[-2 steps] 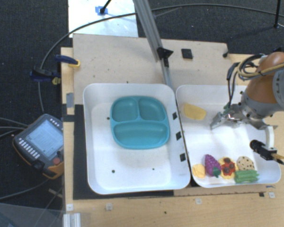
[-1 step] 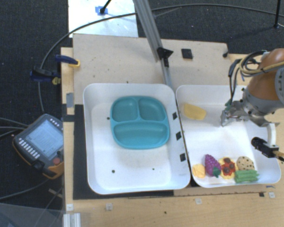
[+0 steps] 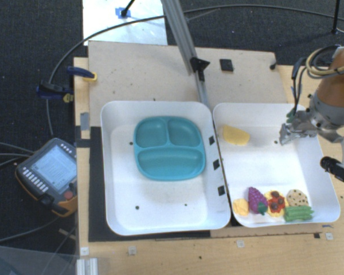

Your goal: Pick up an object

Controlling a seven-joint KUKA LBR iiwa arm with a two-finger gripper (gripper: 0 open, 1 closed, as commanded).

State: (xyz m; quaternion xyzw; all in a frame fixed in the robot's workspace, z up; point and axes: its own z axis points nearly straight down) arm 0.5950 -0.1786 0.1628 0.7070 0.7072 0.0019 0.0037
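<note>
At right edge, arm [image 3: 335, 90] cropped, hand [image 3: 290, 132] indistinct

Right bin [image 3: 309, 171]: bare middle gives free passage; toys [image 3: 272, 203] crowd six o'clock, a yellow piece [image 3: 235, 135] sits at ten o'clock.

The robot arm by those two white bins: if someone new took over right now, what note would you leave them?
Gripper: above the right bin's far right side, holding nothing that I can see.
Things: yellow piece at the right bin's far left; toy foods lined along its near edge, including a purple one, a cookie and a green one.
Left bin: teal divided plate.
Done: nothing picked.
Left: grasp and lift one object.
</note>
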